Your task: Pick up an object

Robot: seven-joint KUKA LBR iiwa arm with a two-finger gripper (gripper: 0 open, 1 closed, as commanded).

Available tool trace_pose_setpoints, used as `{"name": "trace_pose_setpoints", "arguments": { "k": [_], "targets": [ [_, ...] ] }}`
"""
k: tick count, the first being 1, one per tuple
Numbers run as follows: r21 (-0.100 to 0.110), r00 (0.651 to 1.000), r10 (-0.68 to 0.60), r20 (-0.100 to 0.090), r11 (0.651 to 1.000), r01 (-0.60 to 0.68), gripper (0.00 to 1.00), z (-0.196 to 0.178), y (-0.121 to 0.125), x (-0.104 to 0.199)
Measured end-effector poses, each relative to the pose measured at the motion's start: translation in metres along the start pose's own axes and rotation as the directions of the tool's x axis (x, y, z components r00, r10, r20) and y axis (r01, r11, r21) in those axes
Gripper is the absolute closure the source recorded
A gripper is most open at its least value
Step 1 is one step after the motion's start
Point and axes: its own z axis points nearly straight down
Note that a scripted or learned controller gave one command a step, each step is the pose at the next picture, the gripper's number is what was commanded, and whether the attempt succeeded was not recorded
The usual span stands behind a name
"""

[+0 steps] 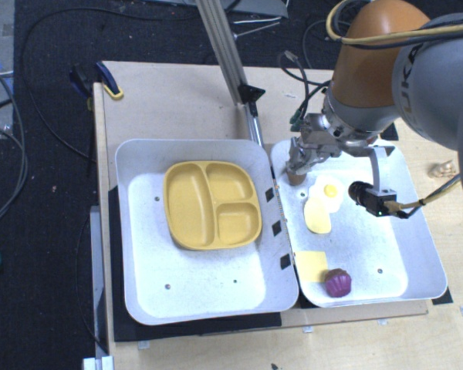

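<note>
A: Right bin (417,230), contents?

B: Flat white egg (324,195) with yellow yolk, near the far left corner. Pale oval (318,220) touching its near side. Yellow square (310,264) by the left wall, toward the near edge. Purple lump (338,282) just beside the square, close to the near edge.

A: Left bin (139,206)?

B: Yellow tray (212,205) with three compartments, lying centrally toward the far edge.

A: Gripper (297,168), position and state?

B: Low over the far left corner of the right bin, next to the wall shared with the left bin. Width of opening: cannot tell. Brownish tip at its lower end, either part of the tool or a small item; not resolvable.

A: Nearest candidate relative to the gripper?

B: Egg, just beside it, toward the bin's middle and slightly nearer the near edge. Apart or touching: unclear.

A: Likely handling?

B: Probably light, stiff plastic; thin and flat, hence hard to pinch from above and prone to slide on the smooth floor. Best taken across the raised yolk or at a rim. Purple lump judged easier: rounded and thicker, taken across its middle.
</note>
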Motion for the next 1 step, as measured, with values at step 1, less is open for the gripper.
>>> {"name": "trace_pose_setpoints", "arguments": {
  "k": [1],
  "targets": [
    [-0.001, 1.0, 0.001, 0.001, 1.0, -0.001, 1.0, 0.005, -0.0076, 0.0566]
  ]
}}
